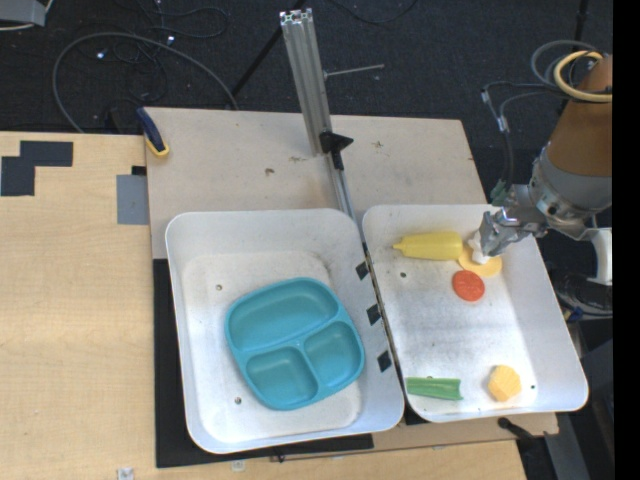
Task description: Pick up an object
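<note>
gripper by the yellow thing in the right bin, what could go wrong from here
The gripper sits at the far end of the yellow corn-like piece, so a close there may catch only its tip and let it slip. The red round piece lies close below and could get nudged. The bin's far rim is also near, leaving little room.

Pale bench [400, 158], two white bins [200, 258] (side by side), upright metal post [305, 78]

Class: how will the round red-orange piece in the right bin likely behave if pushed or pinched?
The red-orange piece looks round and smooth, so it may roll or slip. It seems small, probably light. With bare right bin floor around it, a push would likely send it sliding.
</note>
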`<action>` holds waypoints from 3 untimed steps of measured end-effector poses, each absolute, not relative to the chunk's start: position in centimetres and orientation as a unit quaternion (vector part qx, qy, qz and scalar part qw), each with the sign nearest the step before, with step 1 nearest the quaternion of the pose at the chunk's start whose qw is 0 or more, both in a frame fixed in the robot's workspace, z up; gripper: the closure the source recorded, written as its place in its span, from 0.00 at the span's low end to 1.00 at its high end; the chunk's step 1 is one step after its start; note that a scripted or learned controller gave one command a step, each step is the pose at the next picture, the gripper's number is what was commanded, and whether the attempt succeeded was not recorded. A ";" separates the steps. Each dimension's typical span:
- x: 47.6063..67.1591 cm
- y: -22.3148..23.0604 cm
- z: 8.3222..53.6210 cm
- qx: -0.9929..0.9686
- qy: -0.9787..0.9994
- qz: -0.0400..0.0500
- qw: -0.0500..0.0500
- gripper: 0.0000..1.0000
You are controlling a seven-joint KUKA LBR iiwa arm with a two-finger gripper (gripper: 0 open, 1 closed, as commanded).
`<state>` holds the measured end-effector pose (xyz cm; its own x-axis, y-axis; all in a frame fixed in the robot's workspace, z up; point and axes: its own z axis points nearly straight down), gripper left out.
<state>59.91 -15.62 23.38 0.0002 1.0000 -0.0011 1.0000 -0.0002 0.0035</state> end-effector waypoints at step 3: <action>61.0 -6.1 27.1 0.705 0.709 0.000 -0.002 1.00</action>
